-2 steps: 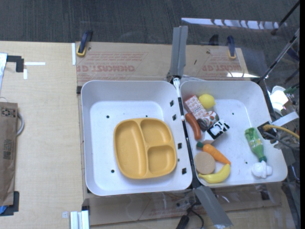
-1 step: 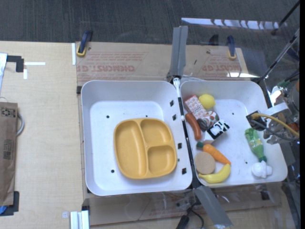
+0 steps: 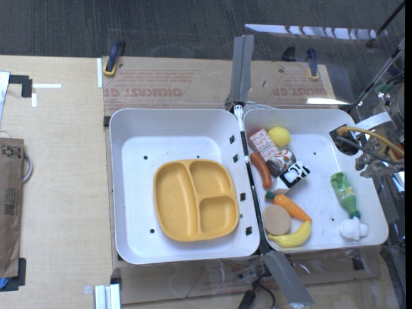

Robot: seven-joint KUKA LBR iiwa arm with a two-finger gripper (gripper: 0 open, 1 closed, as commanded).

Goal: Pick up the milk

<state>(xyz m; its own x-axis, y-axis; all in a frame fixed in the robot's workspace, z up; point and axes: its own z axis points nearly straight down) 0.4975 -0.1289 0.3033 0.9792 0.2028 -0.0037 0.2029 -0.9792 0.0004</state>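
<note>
Two shallow white bins (image 3: 122, 172) are seen; the small black-and-white cow-patterned milk carton (image 3: 295, 173) lies in the right one. "CHEMCAST" is printed on brown paper (image 3: 168, 81). The pincer's (image 3: 373, 163) state cannot be told.

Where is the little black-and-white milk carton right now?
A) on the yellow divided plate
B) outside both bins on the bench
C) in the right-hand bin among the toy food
C: the milk carton lies in the right bin, just above the carrot and beside the hot dog.
</note>
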